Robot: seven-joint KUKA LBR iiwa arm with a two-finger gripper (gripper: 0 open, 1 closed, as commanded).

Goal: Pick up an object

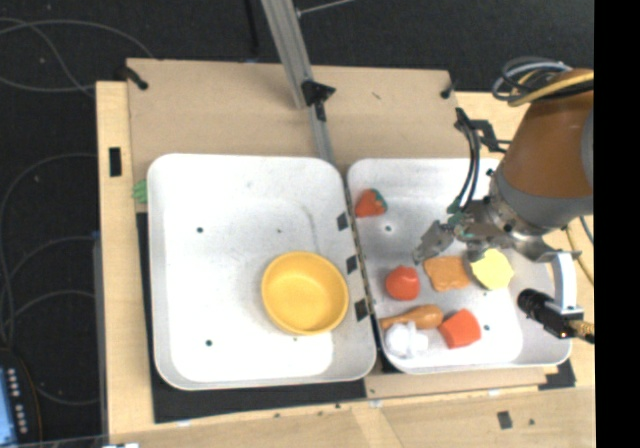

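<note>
The gripper (436,239), its fingers seemingly apart and holding nothing, hovers in the right bin (420,184) just above the orange block (446,272), which looks light, stiff and flat-sided, probably best pinched across its two longer sides.

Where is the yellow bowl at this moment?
The yellow bowl sits in the left bin, toward its lower right part, close to the divider between the two bins. Across that divider, its nearest neighbour is the red ball in the right bin.
</note>
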